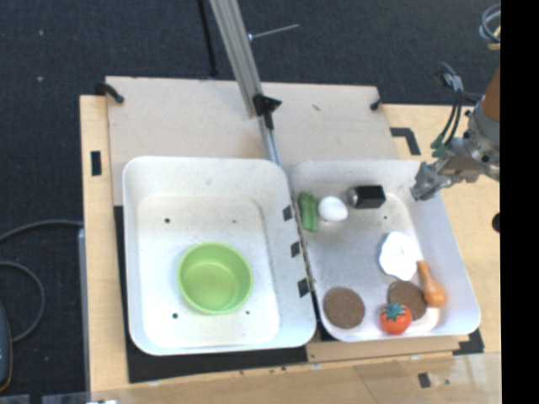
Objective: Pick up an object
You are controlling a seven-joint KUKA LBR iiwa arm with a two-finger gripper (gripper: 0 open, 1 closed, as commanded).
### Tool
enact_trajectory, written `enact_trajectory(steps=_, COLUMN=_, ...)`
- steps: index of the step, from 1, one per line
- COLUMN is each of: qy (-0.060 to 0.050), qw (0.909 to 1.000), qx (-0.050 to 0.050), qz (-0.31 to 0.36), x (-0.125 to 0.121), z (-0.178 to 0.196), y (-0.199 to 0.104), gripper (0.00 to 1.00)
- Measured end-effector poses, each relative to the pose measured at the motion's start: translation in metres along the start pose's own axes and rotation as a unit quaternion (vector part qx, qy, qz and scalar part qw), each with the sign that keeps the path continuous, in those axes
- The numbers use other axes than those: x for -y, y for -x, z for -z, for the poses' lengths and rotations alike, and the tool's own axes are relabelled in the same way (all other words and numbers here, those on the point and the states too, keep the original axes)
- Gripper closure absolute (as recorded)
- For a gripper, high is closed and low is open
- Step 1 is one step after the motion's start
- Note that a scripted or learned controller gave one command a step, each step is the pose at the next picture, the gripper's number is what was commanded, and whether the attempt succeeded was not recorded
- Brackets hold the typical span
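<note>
The tool hangs at the right bin's upper right corner, just over its rim, at the end of the grey arm that comes in from the right. Whether it is apart or together cannot be told from this angle, and nothing shows gripped in it.

Inside the right bin, a black block lies near the top wall, a little left of the tool. Left of it sits a white egg, touching a green piece against the bin's left wall. Lower down, a white lump rests near the right wall, with an orange carrot just below it. Along the bottom lie two brown discs, and a red tomato with a green top sits between them.

The left bin holds a green bowl, upright, below its middle. Both bins rest on the counter.
</note>
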State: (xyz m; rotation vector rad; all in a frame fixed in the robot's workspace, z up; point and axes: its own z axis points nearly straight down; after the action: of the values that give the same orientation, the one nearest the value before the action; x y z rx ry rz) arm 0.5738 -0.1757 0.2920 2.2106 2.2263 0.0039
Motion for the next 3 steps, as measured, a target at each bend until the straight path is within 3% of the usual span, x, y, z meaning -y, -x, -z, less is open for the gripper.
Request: enact_trajectory(steps=3, qy=-0.001, qw=1.0, qx=0.0, qz=-0.001, x=-0.044, z=-0.007, y=-0.132, gripper=1.0)
